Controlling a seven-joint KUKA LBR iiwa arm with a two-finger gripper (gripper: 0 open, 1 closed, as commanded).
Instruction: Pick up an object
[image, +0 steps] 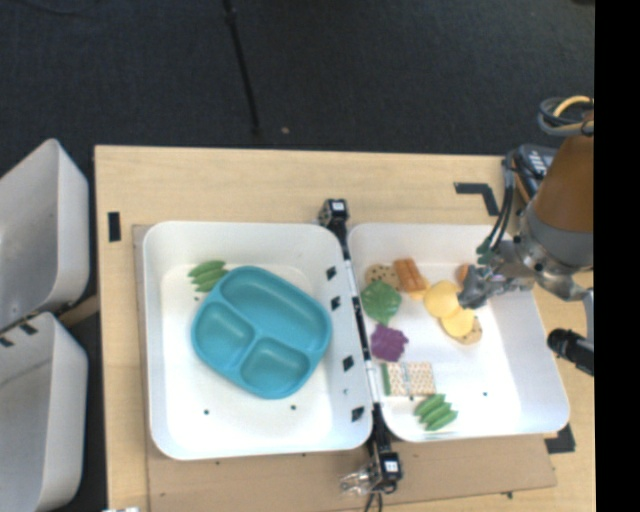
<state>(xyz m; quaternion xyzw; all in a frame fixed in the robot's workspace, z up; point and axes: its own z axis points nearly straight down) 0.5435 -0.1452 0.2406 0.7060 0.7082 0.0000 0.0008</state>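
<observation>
We see the grey robot arm with the orange band (565, 190) reaching in over the right-hand shallow white bin (520, 385). Its dark two-finger gripper (474, 290) is low, right at the two round yellow toy pieces (450, 308), which sit in the upper right part of that bin. An orange bit (464, 272) peeks out just above the claw.

We cannot tell if the claw is spread or pressed together. It is too dark and small here, so we will not guess.

We think the step now is going down to grab a yellow piece. To do it well, we should come straight down, put the piece in the middle of the claw, and squeeze slowly. The two yellow pieces touch each other, so we must be careful not to push one away. Then we lift slowly and look to see if it came up.

The yellow pieces are round, so each one has no real long side. Together they make a short line that goes from upper left to lower right. We think grabbing across that line would be easiest.

Near them are an orange ridged block (408, 274), a brown cookie (377, 274), a green leafy toy (381, 300) and a purple toy (388, 343).

The blue plastic tray with sections (260, 332) lies in the left-hand white bin (165, 400).
</observation>
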